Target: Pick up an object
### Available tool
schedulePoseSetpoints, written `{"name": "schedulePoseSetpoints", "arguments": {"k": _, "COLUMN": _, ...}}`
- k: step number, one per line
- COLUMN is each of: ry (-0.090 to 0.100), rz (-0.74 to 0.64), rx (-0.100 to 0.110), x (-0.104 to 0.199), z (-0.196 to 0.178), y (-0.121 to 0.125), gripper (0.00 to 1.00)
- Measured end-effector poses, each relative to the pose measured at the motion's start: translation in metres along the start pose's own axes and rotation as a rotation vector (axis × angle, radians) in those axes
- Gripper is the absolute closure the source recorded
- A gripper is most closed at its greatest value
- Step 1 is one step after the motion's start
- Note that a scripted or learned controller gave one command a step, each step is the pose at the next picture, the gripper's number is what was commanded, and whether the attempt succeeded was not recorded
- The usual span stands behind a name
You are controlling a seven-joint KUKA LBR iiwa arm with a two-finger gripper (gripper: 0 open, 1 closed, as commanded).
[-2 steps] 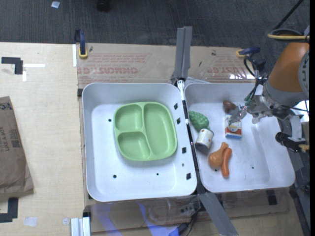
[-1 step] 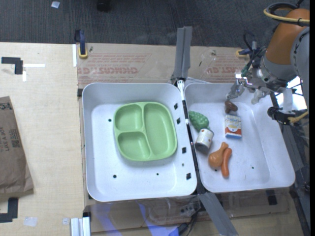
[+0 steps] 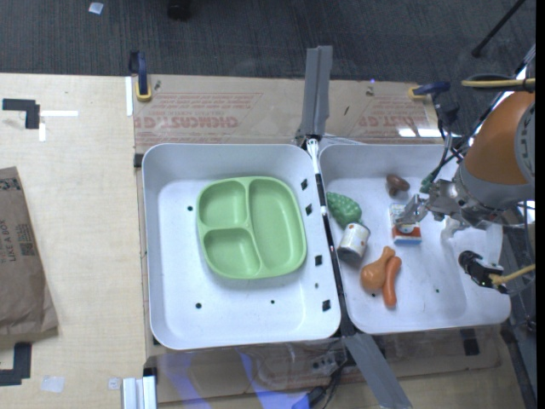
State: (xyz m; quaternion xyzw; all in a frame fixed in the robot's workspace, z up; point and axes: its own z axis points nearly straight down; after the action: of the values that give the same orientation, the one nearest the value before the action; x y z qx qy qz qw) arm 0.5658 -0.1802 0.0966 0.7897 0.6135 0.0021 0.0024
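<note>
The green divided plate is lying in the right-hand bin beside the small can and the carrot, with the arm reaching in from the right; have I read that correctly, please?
Not quite: the camera view shows the green divided plate in the left bin, alone. The small can and the carrot are in the right bin, and the arm does reach in from the right.

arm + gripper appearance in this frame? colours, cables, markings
The arm is grey with a broad orange band above the wrist. The wrist section below the band is grey metal, ending in a metallic gripper with thin fingers. Black cables loop along the arm, and yellowish cable runs show near its top and lower right. A black rounded fitting sits on the lower side. No markings are legible.
</note>
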Motion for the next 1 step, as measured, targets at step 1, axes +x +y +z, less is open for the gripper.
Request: {"name": "schedulePoseSetpoints", "arguments": {"k": 1, "ry": -0.001, "rz": -0.151, "rx": 0.005, "x": 0.0290, "z": 0.0043, "y": 0.0717, "gripper": 0.00}}
